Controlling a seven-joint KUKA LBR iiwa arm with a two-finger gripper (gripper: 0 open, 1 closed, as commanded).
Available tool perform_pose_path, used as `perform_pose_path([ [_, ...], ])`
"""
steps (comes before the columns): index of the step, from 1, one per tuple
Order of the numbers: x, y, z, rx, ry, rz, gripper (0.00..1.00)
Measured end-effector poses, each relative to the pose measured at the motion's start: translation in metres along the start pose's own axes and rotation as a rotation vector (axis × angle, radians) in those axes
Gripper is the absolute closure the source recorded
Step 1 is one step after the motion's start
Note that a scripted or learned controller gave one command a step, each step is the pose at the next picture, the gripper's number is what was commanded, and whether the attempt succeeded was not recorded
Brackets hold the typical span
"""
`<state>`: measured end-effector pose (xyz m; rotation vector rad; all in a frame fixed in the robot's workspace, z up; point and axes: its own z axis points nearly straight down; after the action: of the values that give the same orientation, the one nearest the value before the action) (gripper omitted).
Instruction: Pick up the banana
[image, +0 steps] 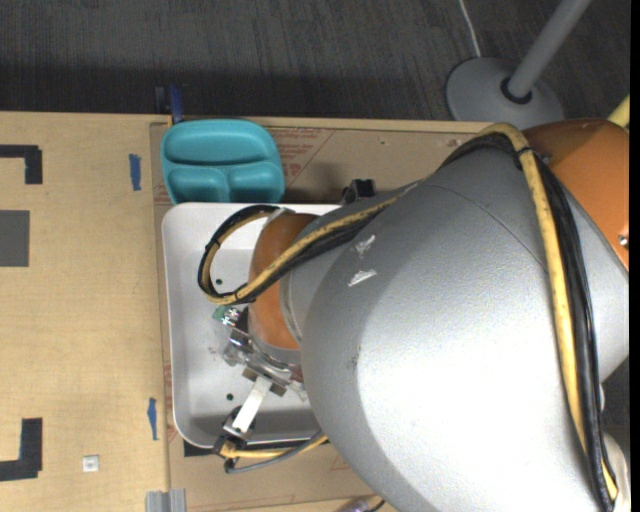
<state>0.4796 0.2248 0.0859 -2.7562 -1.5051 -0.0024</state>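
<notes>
One grey arm (440, 340) is sitting closest to the lens, taking up the centre and everything from 1 to 6 o'clock; it is showing a smooth, rounded, matt metal shell. Its orange band (272, 262) is curving just left of centre. Below that, one gripper (243, 360) is hanging low at about 8 o'clock from centre, a cluster of small shiny metal parts, over the floor of one white bin (170, 300). Can't tell whether the gripper is open or closed, as the arm is covering it. Can't tell where the banana is lying either, since the arm is covering most of the bin. The bin is looking shallow, glossy plastic, with rounded corners. It is resting on one flat tan bench (80, 330), cardboard-like, which is carrying three short blue tape strips (135, 170) and black bracket marks (25, 165) toward 9 o'clock. One teal tray (222, 160), moulded plastic with rounded hollows, is sitting on the bench at 11 o'clock, touching the bin's far rim. One small black object (357, 188) is lying at 12 o'clock, just beyond the bin. Farthest off, dark ribbed carpet (300, 50) is running along the top, with one grey round stand base (490, 90) and its pole at 1 o'clock.
</notes>
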Motion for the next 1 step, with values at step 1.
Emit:
perform_pose_path([
  [1,0.0000,0.0000,0.0000,0.000,0.000,0.000,0.00],
])
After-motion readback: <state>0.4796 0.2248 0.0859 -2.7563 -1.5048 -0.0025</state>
